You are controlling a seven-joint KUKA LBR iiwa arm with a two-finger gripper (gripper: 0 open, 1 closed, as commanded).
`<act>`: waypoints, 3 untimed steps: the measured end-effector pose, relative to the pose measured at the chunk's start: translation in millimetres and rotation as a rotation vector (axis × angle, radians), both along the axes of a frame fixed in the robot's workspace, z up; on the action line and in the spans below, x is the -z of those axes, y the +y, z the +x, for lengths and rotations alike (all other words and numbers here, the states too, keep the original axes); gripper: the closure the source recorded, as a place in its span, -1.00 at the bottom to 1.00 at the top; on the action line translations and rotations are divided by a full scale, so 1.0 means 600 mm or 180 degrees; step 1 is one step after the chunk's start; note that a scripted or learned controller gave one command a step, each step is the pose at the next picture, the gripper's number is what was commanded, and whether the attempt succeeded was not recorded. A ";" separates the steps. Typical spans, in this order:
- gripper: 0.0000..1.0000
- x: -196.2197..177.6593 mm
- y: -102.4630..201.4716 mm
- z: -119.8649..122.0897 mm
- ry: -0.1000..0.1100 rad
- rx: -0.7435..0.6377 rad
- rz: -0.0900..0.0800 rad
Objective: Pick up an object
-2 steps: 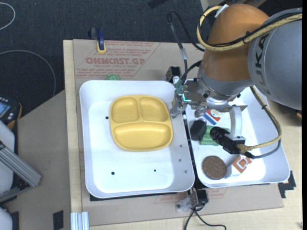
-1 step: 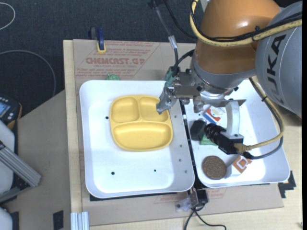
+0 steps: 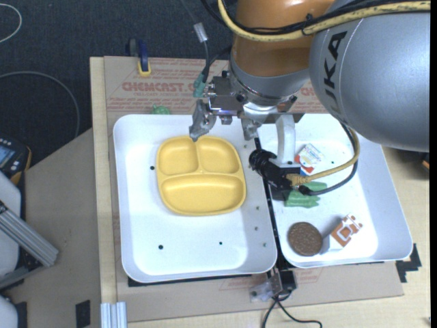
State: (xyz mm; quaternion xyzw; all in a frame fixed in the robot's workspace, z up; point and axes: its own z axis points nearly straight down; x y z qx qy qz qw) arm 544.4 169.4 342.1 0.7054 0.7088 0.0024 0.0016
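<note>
A yellow divided plate [image 3: 200,175] lies in the left bin [image 3: 184,251], toward its far side. My gripper [image 3: 223,130] hangs over the plate's far rim, open, its two fingers [image 3: 199,125] spread wide with nothing between them. In the right bin [image 3: 389,231] lie a brown disc [image 3: 304,238], an orange and white block [image 3: 347,230], a green piece [image 3: 300,198] and a red and white packet [image 3: 310,157].
The arm's big grey and orange body covers the far part of both bins. A small green scrap [image 3: 160,109] lies on the cardboard behind the left bin, and a blue and yellow clamp [image 3: 142,57] sits at the board's far edge.
</note>
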 end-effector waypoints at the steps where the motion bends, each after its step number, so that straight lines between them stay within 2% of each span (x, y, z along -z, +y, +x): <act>1: -1.00 -0.123 -0.003 -0.087 0.0004 0.0006 0.0003; 2: -1.00 -0.306 0.051 -0.109 -0.0026 -0.0004 0.0020; 3: 1.00 -0.312 0.049 -0.108 0.0004 0.0004 0.0000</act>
